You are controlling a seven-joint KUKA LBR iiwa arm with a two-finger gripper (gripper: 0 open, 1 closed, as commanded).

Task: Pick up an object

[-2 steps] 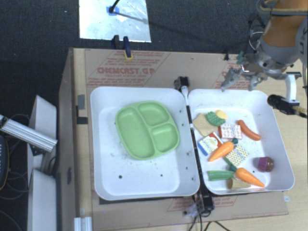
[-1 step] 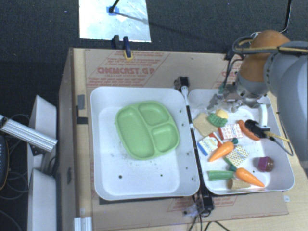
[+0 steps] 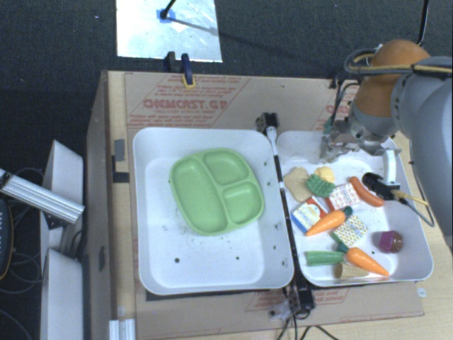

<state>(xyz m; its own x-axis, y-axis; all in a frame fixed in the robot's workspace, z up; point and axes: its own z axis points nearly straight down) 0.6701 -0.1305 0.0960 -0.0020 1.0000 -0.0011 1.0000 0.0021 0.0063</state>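
Up at about one o'clock in the right-hand shallow white plastic bin (image 3: 417,261), the grey metal two-finger gripper (image 3: 333,147) hangs over bare floor; whether its fingers are spread or closed cannot be told, and nothing shows between them. Toward six o'clock from it lies the heap of toy food: a smooth orange plastic carrot (image 3: 327,222), a second tapered orange carrot (image 3: 367,261), a red sausage (image 3: 366,191), a small round purple piece (image 3: 390,241) and a tan bread-shaped slice (image 3: 298,183). At nine o'clock, the left white bin (image 3: 152,261) bears a glossy pale-green three-compartment plastic tray (image 3: 216,190). Red print on the brown cardboard sheet (image 3: 184,105) reads roughly "CHEMCAST".
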